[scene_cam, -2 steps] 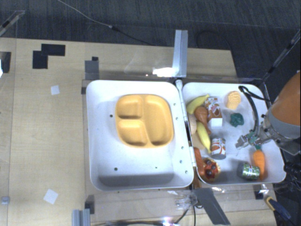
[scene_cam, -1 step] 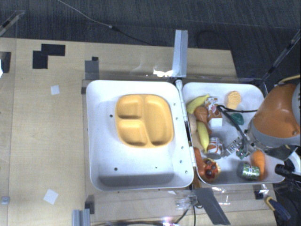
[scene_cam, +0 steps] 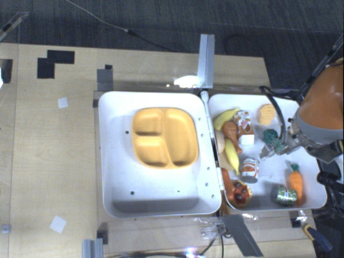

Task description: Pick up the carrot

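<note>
The carrot [scene_cam: 295,183], orange with a green top, lies near the front right corner of the right bin [scene_cam: 314,202], its green end pointing to the back. My gripper [scene_cam: 268,145] hangs over the middle of that bin, to the left of the carrot and a little behind it, clearly apart from it. It looks open, with nothing between its fingers. The orange-banded wrist [scene_cam: 322,109] reaches in from the right.
A green can [scene_cam: 286,196] lies just left of the carrot. Two bananas [scene_cam: 231,156], a brown drumstick [scene_cam: 230,129], small jars [scene_cam: 249,169], a white cube [scene_cam: 246,140] and a round biscuit [scene_cam: 266,113] crowd the bin's left and back. A yellow divided plate [scene_cam: 164,137] sits in the left bin [scene_cam: 115,160].
</note>
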`<action>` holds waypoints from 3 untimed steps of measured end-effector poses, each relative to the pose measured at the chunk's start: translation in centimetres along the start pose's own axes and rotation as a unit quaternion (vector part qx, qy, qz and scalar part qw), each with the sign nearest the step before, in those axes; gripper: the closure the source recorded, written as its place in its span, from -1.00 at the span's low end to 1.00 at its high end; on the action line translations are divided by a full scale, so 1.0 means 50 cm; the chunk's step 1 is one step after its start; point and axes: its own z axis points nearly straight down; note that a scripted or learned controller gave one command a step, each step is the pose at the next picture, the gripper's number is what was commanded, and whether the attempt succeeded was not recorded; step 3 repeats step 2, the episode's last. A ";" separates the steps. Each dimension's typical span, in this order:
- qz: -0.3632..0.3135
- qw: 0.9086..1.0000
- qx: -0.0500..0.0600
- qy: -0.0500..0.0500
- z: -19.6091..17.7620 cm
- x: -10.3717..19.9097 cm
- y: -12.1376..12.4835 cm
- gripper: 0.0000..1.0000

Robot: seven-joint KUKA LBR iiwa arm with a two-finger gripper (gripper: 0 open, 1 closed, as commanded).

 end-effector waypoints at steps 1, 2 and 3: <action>0.000 1.000 0.001 0.000 0.002 0.000 -0.001 -1.00; 0.092 0.996 0.002 0.000 0.132 -0.040 -0.071 -1.00; 0.092 0.996 0.002 0.000 0.132 -0.040 -0.071 -1.00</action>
